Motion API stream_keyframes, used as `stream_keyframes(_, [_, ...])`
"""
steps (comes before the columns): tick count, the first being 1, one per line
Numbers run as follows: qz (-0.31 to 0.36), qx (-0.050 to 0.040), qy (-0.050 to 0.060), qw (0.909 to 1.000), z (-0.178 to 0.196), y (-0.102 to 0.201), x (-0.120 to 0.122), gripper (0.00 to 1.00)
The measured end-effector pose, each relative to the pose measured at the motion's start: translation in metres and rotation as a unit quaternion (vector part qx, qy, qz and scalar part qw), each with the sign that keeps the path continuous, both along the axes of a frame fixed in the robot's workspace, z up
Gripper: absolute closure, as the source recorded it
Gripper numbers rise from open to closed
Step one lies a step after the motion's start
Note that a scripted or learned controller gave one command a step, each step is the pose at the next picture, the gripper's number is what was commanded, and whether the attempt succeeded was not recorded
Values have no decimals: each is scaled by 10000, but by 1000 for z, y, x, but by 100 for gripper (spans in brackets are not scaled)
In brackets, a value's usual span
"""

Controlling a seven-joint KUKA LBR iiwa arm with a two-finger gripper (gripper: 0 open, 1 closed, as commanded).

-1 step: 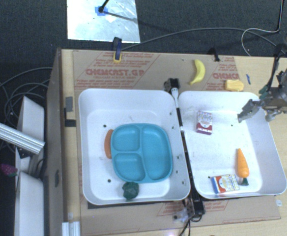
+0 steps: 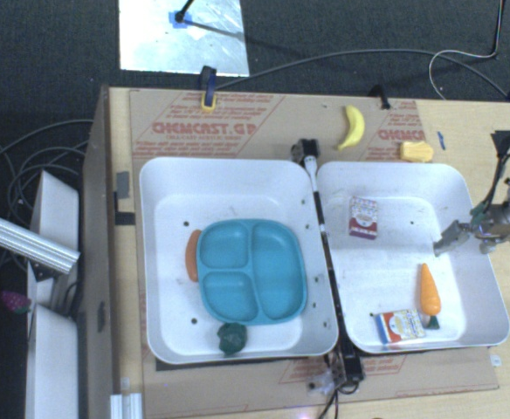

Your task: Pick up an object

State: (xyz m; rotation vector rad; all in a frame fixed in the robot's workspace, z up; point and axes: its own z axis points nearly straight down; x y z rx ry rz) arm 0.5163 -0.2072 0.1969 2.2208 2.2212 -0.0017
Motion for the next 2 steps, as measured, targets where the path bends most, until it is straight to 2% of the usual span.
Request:
stream_keyframes(1, [2, 11, 6, 10000, -105, 1, 6, 0])
stream_keyframes(2, [3, 5, -7, 10000, -113, 9, -20, 0])
